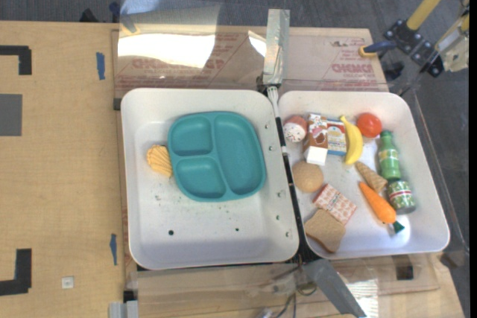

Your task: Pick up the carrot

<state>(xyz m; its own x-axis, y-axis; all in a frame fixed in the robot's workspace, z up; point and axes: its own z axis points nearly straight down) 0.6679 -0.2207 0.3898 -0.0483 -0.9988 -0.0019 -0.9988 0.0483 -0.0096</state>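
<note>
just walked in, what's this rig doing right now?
Nothing is being handled yet. The job is picking up the carrot, which lies untouched in the right bin, near its front right corner, between a green bottle and a small patterned packet. A banana, a tomato and a bread slice share that bin. The left bin holds a teal divided plate with a shell-shaped piece beside it.

Divided plate [217, 155] in left bin [141, 182]; carrot [378, 203] in right bin [426, 182].
</note>
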